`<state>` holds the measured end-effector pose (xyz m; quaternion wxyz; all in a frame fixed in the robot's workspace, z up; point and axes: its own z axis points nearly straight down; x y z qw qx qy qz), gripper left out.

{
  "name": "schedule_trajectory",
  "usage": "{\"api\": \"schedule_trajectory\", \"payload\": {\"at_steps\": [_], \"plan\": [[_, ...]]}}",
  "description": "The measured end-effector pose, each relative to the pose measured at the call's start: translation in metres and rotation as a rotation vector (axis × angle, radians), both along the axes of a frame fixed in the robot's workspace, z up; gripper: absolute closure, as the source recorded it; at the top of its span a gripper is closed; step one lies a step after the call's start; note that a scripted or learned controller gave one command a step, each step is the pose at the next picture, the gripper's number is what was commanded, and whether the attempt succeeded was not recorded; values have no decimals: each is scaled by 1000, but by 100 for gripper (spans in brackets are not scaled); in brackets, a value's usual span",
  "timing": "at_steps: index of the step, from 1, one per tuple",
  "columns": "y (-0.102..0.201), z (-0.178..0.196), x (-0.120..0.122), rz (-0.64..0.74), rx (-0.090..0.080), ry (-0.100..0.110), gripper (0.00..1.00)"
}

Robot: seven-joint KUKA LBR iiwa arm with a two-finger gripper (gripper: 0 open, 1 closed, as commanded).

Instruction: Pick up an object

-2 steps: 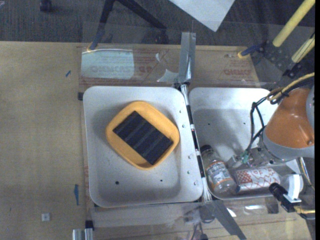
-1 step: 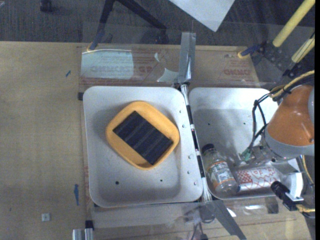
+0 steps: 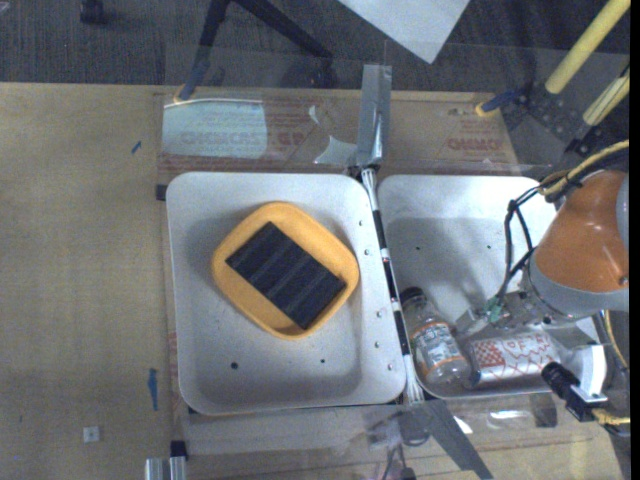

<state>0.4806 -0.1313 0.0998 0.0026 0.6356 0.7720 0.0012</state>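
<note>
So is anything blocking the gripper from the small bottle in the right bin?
Nothing visible lies between them. The gripper sits low in the right bin, right of the small bottle, with a red-patterned white packet just below it, beside the bottle.

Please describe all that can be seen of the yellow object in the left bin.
The yellow object is a flat, rounded-square piece that looks like plastic. Its top carries a dark rectangular panel divided by thin lines into strips. It lies flat and turned at a slant on the floor of the left bin, near the middle and somewhat toward the far side. It touches only the bin floor and is apart from the walls.
</note>
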Motion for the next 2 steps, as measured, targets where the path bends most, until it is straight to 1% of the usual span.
{"api": "schedule_trajectory", "payload": {"at_steps": [1, 2], "plan": [[-1, -12, -1, -58, 5, 4, 0], [42, 84, 2, -135, 2, 6, 0]]}}
